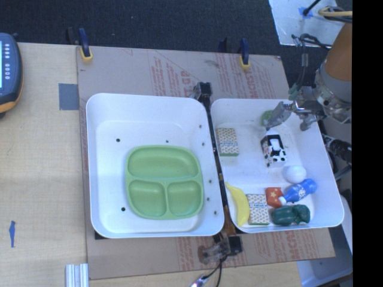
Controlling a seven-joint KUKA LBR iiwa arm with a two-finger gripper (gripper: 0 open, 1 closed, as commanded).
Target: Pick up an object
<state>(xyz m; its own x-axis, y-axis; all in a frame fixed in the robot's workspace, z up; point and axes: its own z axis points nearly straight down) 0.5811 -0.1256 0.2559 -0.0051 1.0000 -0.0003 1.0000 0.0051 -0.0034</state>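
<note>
Gripper, finger state indiscernible, over the right bin's far end; nearest item: black-and-white cow toy, just toward the near side, long axis near-to-far.

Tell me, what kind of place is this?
Most likely a robotics lab test bench. A robot arm's gripper hangs over a white bin of small toys, such as a toy cow and a banana, beside a bin holding a green divided plate.
</note>
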